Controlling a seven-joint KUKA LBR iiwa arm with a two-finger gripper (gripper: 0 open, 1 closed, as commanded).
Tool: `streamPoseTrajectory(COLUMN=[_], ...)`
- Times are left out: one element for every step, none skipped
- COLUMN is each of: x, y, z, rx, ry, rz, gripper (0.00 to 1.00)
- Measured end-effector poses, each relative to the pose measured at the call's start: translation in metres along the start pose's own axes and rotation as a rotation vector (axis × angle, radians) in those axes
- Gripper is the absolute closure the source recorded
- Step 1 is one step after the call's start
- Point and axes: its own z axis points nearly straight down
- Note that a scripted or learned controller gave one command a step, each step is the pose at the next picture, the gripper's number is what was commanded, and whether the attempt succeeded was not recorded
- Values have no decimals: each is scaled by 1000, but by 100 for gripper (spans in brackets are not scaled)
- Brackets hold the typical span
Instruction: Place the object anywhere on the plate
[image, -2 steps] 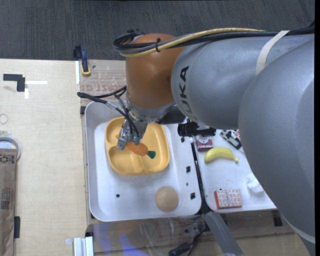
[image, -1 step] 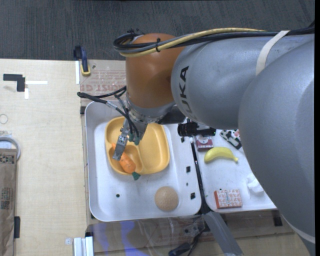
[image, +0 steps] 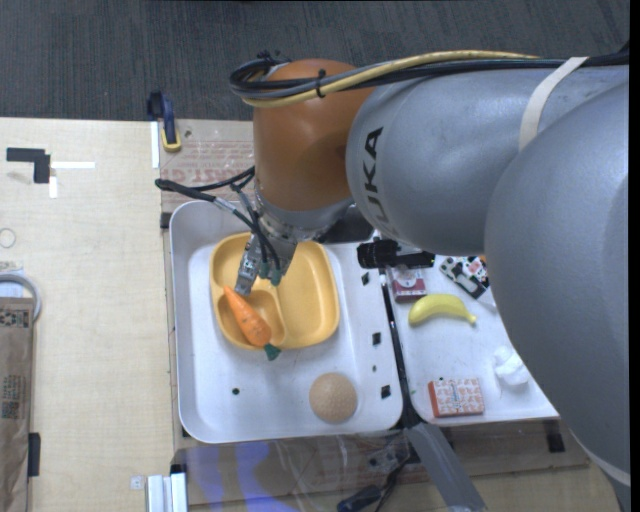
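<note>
A yellow plate (image: 310, 300) lies in the left white bin (image: 200, 390). An orange carrot (image: 247, 317) with a green stem end rests on the plate's front-left part, its tip hanging over the rim. My gripper (image: 258, 268) hangs just above the plate, right behind the carrot's upper end. Its fingers (image: 247, 272) point down and stand slightly apart with nothing between them. The orange wrist band and grey arm cover the back of the bin.
A round tan ball (image: 333, 396) sits in the left bin near its front edge. The right bin holds a banana (image: 444, 311), a small red box (image: 407, 287), a patterned card (image: 456, 397) and a white scrap (image: 511, 368).
</note>
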Motion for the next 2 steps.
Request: streamPoseTrajectory(x=[1, 1], y=[-31, -31], z=[15, 15], rx=[1, 1], ry=[1, 2], rz=[41, 41], gripper=[100, 0])
